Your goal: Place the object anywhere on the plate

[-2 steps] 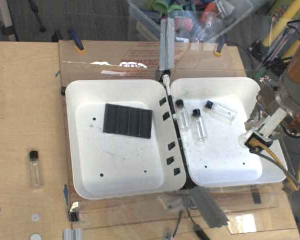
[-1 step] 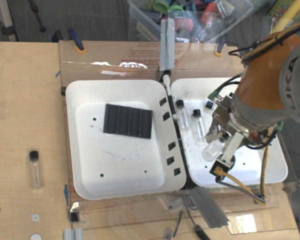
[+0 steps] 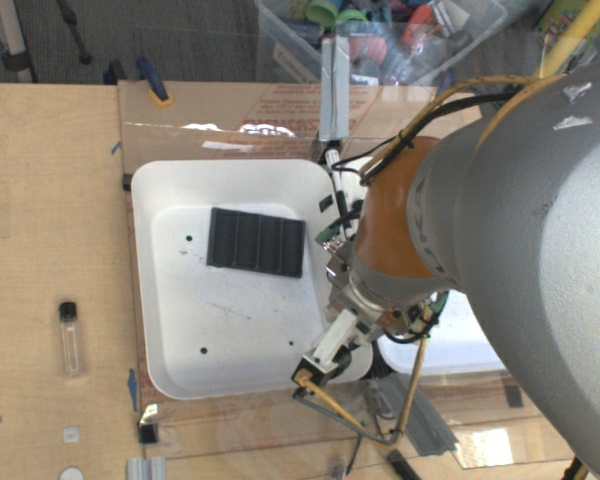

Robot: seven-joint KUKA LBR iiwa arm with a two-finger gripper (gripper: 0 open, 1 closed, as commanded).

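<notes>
- Black ribbed block: lies flat on the floor of the left bin, in its far half and a little right of centre. Long side runs across the bin, slightly skewed. Parallel grooves cross its top face.
- Block stands clear of every bin wall; the far wall is the nearest. Nothing touches it.
- Two dark specks on the same bin floor: one just left of the block, one towards the near side. Too small to identify.
- Gripper: sits under the wrist at the near right corner of the left bin, over the rim where the two bins meet. Well apart from the block. The wrist hides it from where I stand, so I cannot tell whether it is open or closed, or whether it has hold of anything.
- Arm: grey, with the orange band above the wrist. It reaches in from the right and covers most of the right bin; a pale strip of that bin shows beneath it.
- Bench: pale wood, with a brown sheet under the bins.
- Clear vial with a dark cap lies on the bench, left of the left bin and well apart from it.
- Clear tub of mixed coloured items stands beyond the bench, at the far side.
</notes>
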